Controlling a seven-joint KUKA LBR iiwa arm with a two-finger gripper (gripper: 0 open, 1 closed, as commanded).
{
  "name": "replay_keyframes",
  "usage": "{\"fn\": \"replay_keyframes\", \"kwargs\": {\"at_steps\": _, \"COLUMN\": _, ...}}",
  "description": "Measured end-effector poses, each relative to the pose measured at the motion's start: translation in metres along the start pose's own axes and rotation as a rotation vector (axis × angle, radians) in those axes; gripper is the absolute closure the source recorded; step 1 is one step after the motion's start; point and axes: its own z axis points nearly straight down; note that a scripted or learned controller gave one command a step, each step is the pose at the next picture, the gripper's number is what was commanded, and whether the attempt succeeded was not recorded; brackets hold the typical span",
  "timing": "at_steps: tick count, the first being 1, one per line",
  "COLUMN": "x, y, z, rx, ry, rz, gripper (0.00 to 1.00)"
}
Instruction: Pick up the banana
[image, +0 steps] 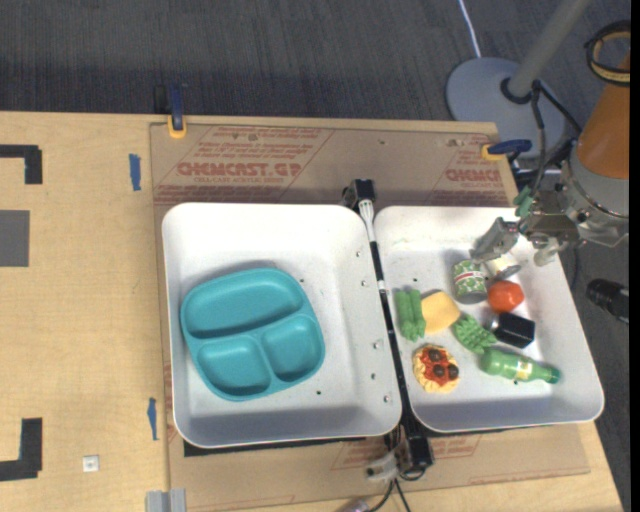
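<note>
Banana (441, 311): probably the smooth yellow piece in the right bin (580, 345), just beside the green ridged toy (410, 314); its outline is unclear. In the camera view, the gripper (500, 243) hovers over the bin's far side near the round can (468, 279) and holds nothing; its opening cannot be told. Approach from above, avoiding the glossy tomato (505, 295) and pizza slice (437, 367).

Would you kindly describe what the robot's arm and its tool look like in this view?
The arm has an orange band above a grey wrist section, with a dark cable looping beside it. The tool is bare grey metal, with slim silvery fingers below a blocky body.
</note>
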Motion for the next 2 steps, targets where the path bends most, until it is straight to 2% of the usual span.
{"fn": "replay_keyframes", "kwargs": {"at_steps": 1, "x": 0.000, "y": -0.043, "z": 0.128, "rx": 0.000, "ry": 0.000, "rz": -0.034, "gripper": 0.00}}
{"fn": "replay_keyframes", "kwargs": {"at_steps": 2, "x": 0.006, "y": -0.070, "z": 0.195, "rx": -0.005, "ry": 0.000, "rz": -0.072, "gripper": 0.00}}
